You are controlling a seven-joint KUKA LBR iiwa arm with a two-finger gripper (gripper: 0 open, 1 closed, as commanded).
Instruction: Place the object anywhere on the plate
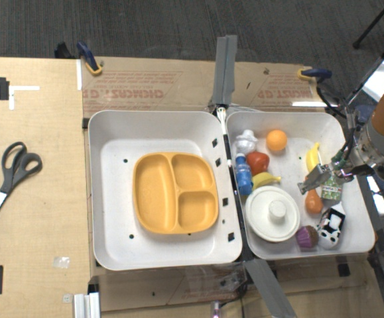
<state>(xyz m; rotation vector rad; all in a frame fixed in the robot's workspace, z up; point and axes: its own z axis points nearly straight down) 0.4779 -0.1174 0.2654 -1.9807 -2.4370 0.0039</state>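
cardboard sheet (178,85) on the desk, far of the bins | printed red lettering, upside down from the camera | left block appears to read "CHEMICAL GR…", partly legible | right block (290,93) same style, too blurred to read | no other readable marks

Divided plate (176,193) in left bin (105,177), toys crowded in right bin (291,114), lidded bowl (272,212) at its front, scissors (11,174) on bench left of bins
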